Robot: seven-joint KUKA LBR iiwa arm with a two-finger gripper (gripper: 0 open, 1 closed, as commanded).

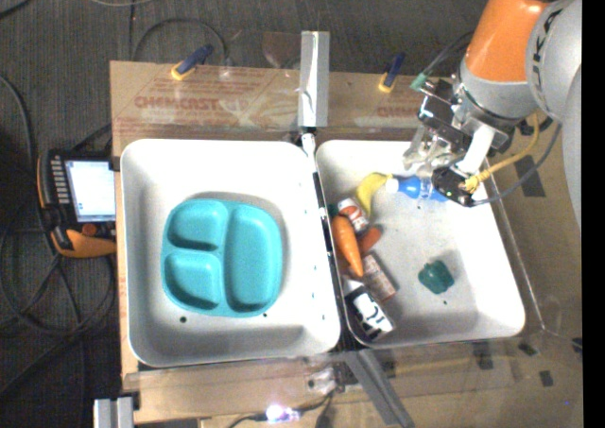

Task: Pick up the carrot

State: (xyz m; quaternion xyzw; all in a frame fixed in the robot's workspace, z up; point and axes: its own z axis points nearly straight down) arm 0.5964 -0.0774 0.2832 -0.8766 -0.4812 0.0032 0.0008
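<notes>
Reaching in from the right, the grey arm with its orange band held the gripper above the far part of the right bin. Whether anything sat between its fingers could not be told, nor how wide they stood. The carrot lay in the right bin close to the left wall, pointing roughly toward the near edge, well apart from the gripper. A small red-capped bottle touched the carrot's far end, and a brown stick-shaped item lay just beside its near end. A yellow object rested farther back, with a blue-and-white item just beside it, under the gripper. A black-and-white container sat near the front left corner, and a dark green block lay alone toward the middle. The left bin carried a turquoise divided tray with three compartments. A handheld pendant lay left of the bins.
</notes>
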